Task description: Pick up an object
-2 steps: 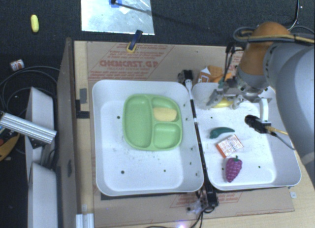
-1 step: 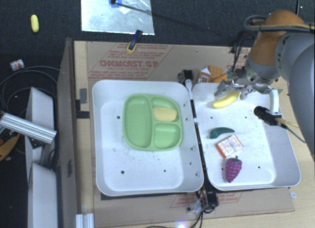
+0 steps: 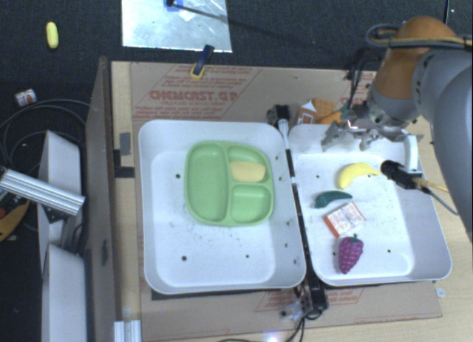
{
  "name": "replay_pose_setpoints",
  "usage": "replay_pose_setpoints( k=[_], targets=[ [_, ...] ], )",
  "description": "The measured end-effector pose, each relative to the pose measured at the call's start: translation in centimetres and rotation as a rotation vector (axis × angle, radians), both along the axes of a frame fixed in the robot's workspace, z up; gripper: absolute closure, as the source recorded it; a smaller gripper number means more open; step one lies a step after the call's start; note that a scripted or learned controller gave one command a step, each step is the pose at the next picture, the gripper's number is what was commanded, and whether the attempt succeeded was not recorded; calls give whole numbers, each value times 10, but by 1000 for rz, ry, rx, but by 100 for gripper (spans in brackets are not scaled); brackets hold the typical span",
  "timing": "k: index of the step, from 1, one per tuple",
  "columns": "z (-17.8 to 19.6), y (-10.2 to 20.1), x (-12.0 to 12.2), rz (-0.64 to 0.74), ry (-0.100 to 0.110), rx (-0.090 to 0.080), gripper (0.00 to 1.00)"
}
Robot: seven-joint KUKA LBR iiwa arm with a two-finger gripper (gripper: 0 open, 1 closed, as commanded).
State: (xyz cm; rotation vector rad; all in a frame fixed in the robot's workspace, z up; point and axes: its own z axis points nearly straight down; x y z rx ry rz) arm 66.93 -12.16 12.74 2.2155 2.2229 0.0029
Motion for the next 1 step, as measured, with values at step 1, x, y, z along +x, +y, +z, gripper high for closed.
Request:
replay_pose_setpoints(
  k=[1],
  targets=[
    [-34,-6,-47,0,-28,-9,0]
  ],
)
